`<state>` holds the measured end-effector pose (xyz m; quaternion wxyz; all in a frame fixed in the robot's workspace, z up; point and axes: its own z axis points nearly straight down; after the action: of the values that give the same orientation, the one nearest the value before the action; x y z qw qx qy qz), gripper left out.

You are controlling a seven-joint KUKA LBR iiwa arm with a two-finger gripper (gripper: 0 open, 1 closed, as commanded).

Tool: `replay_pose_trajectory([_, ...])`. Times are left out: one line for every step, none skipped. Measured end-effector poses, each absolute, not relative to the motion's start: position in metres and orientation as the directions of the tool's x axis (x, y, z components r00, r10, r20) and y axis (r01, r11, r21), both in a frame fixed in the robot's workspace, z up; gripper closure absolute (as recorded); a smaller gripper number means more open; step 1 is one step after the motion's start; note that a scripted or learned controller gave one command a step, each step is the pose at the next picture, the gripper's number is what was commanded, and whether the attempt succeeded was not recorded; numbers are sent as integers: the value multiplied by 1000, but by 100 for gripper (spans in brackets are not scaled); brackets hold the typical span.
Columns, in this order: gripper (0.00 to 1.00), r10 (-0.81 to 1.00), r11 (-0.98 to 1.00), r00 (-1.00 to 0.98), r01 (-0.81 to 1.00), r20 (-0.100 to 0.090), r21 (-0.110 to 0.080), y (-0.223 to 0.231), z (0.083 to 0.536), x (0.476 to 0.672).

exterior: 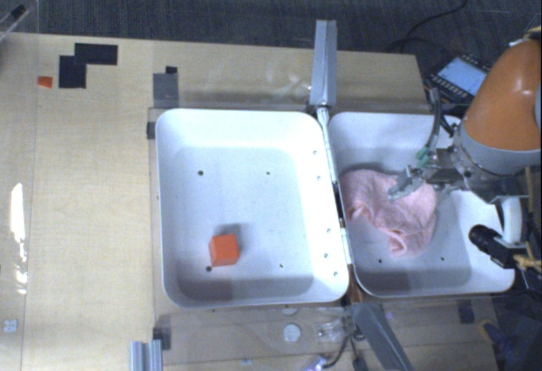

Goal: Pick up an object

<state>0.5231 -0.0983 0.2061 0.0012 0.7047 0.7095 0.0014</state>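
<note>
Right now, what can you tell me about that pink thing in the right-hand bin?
The pink cloth looks like soft fabric, pale pink, crumpled into loose folds rather than spread flat. It lies on the floor of the right bin, near the wall shared with the other bin. The gripper is at its upper right edge, seemingly touching it; whether any fabric is pinched cannot be told.

Arm w/ orange band [506, 111] reaches in from the right, gripper [412, 180] low over a crumpled pink cloth [391, 213] in the right bin [381, 128]. Left bin [246, 132]: 1 orange block [224, 250] near its front-left. 2 bins side by side.
</note>
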Motion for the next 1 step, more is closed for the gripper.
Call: replay_pose_trajectory([0,991,131,-131,991,-3,9,-205,98,543])
